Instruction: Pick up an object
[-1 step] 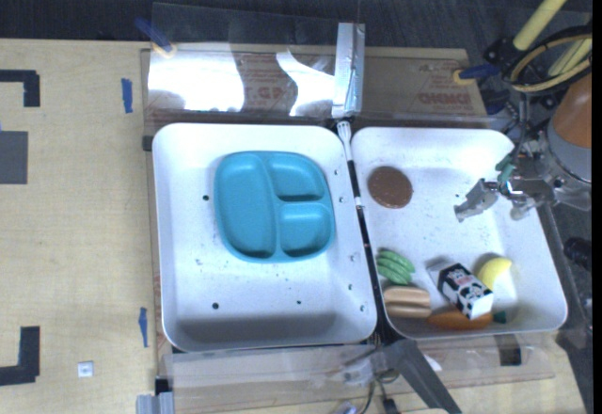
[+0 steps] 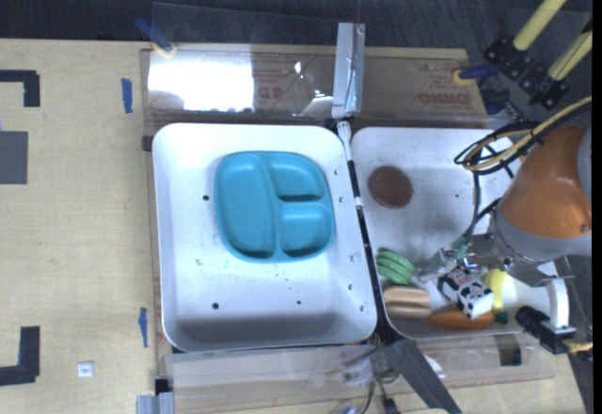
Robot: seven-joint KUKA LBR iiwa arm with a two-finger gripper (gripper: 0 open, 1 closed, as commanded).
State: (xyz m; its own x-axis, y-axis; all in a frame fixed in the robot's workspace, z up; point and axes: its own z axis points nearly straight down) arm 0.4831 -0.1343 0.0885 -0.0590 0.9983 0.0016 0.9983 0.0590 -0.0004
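On the left, we see a white bin (image 2: 179,290) carrying 1 blue divided plate (image 2: 274,204), which lies flat a little toward the bin's far edge and has 3 compartments. The rest of that bin's floor shows only a few dark specks.

Across the divider, the right bin (image 2: 428,167) holds the small things. A brown round disc (image 2: 389,186) lies by itself near the bin's far left corner, well apart from everything else. Along the near edge we find a cluster: a green ribbed piece (image 2: 396,264) close to the left wall, a tan bun-like piece (image 2: 406,300) just nearer than it against the near left corner, and an orange carrot-like piece (image 2: 461,316) lying lengthwise along the near edge, touching the tan piece's right end.

The gripper (image 2: 467,284) is low over the bin's near right part, just above the orange piece and just to the right of the green and tan ones. A yellow piece (image 2: 496,288) sits right beside it on its right. The gripper's end is a tangle of dark and white parts and wires, so we cannot tell how it is set or whether anything is caught in it. Behind it, the arm's orange band (image 2: 553,188) rises over the bin's right edge.
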